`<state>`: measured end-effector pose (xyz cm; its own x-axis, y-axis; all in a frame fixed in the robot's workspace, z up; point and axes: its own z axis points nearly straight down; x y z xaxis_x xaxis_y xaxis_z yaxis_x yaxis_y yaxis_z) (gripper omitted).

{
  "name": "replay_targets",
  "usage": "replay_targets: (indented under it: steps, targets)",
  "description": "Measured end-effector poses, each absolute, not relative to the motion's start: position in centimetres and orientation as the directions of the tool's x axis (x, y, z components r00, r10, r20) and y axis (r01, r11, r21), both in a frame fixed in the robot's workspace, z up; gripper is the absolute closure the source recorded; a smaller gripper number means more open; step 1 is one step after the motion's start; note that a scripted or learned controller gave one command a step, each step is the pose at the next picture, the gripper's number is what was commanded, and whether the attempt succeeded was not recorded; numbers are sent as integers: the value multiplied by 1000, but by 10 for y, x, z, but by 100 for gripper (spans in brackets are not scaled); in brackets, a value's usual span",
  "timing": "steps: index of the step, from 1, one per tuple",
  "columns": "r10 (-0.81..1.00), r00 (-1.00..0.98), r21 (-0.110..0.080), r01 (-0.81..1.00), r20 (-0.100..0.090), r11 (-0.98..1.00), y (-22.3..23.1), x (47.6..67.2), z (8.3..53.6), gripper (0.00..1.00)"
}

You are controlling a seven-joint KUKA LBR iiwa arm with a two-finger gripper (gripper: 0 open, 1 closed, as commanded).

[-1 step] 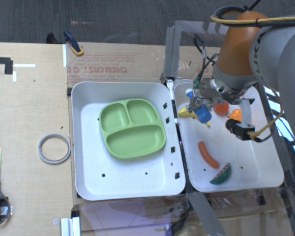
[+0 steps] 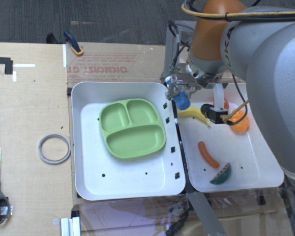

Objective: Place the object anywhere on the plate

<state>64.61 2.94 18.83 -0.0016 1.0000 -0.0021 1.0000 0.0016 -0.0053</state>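
A: Where's the blue object (image 2: 181, 102)?
B: Pinched between the fingers of the gripper (image 2: 178, 94), it seems, hanging over the divide between the bins.
A: The plate (image 2: 132, 128)?
B: Green, sitting in the left bin (image 2: 88, 181). The right bin (image 2: 255, 171) holds a banana (image 2: 192, 114), orange (image 2: 240, 123), sausage (image 2: 208, 154) and a melon slice (image 2: 221, 174).

Even, bright overhead light. Soft short shadows under the green plate (image 2: 132, 128) inside the left bin (image 2: 83, 181). Mild glare on bin rims. Arm (image 2: 265, 68) near lens slightly soft; small objects sharp.
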Motion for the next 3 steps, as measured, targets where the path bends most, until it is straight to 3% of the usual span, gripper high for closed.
replay_targets:
  steps: [1,2,3]
  targets:
    - [1000,-2,-6,1000,-3,2,84,621,188,100]
    - [1000,0,-6,1000,-3,0,169,622,161,100]
    - [1000,-1,-5,1000,-4,1,169,623,161,0]
